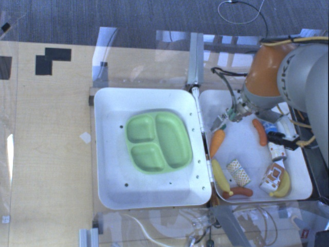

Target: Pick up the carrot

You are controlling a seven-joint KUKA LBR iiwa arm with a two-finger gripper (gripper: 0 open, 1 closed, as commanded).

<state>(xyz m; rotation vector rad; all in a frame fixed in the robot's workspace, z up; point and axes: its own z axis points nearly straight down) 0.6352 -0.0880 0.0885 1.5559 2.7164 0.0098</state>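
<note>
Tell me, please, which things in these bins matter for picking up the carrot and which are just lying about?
For the job:
carrot, in the right bin
gripper, just above the carrot

Lying about:
green divided plate in the left bin
two bananas
hot dog
sausage
small cartons

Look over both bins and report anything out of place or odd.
Nothing stands out. The green plate lies flat in the left bin. The carrot, bananas and other toy food lie loose in the right bin, none spilled over.
</note>
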